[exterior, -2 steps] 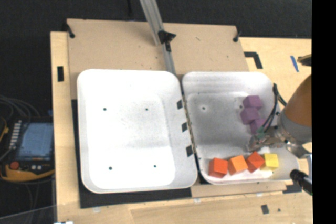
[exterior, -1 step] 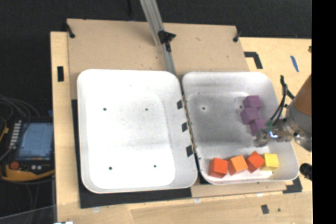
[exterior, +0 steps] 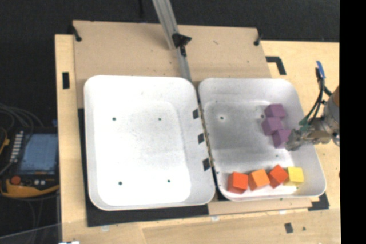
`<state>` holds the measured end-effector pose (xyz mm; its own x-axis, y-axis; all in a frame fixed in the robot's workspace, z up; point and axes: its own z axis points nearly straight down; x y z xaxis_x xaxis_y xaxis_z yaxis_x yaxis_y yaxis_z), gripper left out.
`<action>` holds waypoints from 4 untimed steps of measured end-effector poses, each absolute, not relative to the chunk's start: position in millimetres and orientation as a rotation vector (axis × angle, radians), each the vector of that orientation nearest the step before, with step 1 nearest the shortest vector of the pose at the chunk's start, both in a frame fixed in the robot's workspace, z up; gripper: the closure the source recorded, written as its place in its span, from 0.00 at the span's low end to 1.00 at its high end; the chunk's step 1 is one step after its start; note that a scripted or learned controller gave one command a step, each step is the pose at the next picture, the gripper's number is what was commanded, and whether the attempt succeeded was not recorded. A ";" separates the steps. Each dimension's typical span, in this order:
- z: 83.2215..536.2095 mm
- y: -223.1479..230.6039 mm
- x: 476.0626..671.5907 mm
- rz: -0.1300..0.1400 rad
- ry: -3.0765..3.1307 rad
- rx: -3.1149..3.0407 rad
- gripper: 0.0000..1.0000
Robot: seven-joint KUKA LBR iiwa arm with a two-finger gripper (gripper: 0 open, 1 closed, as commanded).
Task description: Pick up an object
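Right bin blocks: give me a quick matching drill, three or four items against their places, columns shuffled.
Items:
1. purple block cluster
2. yellow cube
3. leftmost orange-red cube
4. gripper

Places:
A. right end of the row along the near wall
B. at the right bin's right rim, beside the purple cluster
C. left end of that row
D. right bin's upper right area

Pairs: 1-D, 2-A, 3-C, 4-B

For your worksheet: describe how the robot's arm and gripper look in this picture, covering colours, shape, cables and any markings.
At the picture's right edge, a small grey-metal gripper sits by the right white bin. Behind it is a blocky grey wrist with a hint of orange-brown above. Thin dark and greenish cables loop up from the wrist to a blue connector. No markings are legible.
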<state>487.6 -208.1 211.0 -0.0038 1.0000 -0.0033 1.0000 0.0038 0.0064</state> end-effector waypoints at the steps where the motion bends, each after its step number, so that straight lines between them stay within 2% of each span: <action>1: 229.6 -209.2 488.7 0.001 2.226 2.214 1.00; 2: 224.9 -156.3 505.1 0.002 2.225 2.218 1.00; 4: 247.1 -45.6 523.6 0.005 2.230 2.211 1.00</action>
<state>523.6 -45.6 247.1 -0.0084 1.0000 0.0013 1.0000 0.0084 0.0035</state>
